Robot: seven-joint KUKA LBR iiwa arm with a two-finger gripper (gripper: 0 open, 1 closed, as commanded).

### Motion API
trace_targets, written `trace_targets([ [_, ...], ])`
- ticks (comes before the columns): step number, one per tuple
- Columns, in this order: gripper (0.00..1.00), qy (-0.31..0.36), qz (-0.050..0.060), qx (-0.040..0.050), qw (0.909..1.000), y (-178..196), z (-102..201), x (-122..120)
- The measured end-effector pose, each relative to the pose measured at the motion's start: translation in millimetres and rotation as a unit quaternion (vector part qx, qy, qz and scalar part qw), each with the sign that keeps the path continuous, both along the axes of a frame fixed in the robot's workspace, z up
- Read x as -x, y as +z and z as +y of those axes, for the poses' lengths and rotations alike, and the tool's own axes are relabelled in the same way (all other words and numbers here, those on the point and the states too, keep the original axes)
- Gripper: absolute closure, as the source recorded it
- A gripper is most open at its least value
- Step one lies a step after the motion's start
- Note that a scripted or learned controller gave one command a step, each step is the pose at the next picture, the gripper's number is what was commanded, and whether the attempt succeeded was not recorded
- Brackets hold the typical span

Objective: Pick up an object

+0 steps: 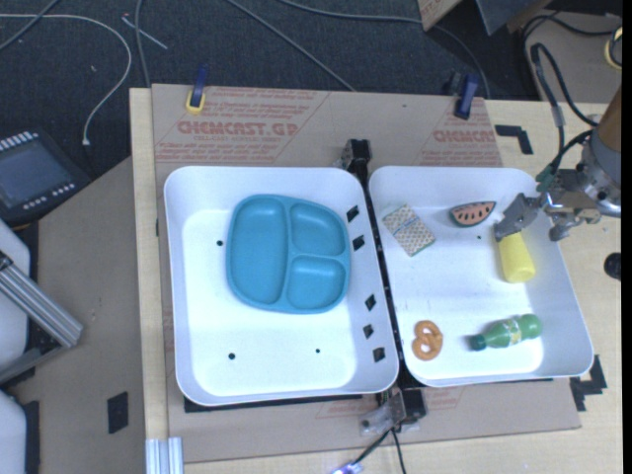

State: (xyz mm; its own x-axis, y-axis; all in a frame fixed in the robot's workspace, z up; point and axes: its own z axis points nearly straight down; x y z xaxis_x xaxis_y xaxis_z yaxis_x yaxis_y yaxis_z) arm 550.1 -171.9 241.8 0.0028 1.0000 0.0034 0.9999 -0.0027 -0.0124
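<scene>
The right bin [553, 363] holds several small objects: a checkered square pad [408, 229], a watermelon slice [473, 212], a yellow cylinder [515, 257], a pretzel [427, 340] and a green bottle [506, 332] lying on its side. My gripper [538, 222] hangs over the bin's upper right corner, just above and to the right of the yellow cylinder. It is open, and nothing sits between its fingers [510, 219].
A blue divided plate [288, 253] lies in the left bin [197, 363]. A black clip strip [370, 265] runs along the wall between the two bins. Cables [553, 77] trail behind the arm at the upper right.
</scene>
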Motion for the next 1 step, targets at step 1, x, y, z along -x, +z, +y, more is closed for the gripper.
trace_targets([
  [1, 0.0, 0.002, -0.006, 0.0013, 1.0, 6.1, 0.3, -2.4],
])
